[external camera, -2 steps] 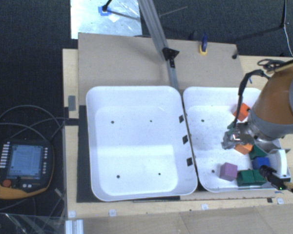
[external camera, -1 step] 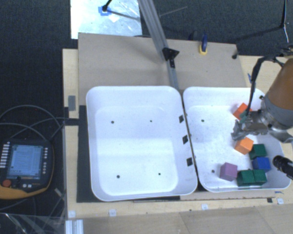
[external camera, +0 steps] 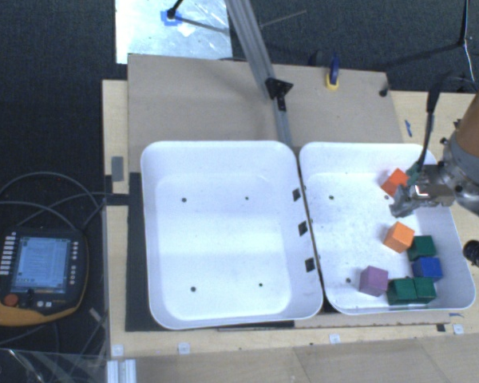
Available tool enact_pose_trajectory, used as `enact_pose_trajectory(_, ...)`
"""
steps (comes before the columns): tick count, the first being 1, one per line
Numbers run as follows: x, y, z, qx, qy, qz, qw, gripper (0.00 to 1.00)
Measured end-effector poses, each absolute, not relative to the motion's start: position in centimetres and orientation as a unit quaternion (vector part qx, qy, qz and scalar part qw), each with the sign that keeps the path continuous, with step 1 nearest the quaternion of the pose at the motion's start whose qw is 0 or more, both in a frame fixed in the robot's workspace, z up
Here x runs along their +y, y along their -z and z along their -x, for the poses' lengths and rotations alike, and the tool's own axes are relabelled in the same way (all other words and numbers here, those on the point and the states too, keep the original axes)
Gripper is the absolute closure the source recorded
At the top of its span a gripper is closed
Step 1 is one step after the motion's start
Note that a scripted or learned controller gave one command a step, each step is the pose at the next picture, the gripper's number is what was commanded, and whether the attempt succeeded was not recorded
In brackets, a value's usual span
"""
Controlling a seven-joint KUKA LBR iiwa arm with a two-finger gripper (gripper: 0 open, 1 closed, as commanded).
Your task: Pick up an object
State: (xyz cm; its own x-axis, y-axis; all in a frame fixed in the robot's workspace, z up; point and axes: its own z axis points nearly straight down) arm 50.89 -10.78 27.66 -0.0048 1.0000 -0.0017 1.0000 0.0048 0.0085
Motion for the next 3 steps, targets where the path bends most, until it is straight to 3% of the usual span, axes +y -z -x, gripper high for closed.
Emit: enact_pose_trajectory(3, 5.7, -24.1, -56.2, 0.711, -0.0009, -0.704, 0.0, 1.0)
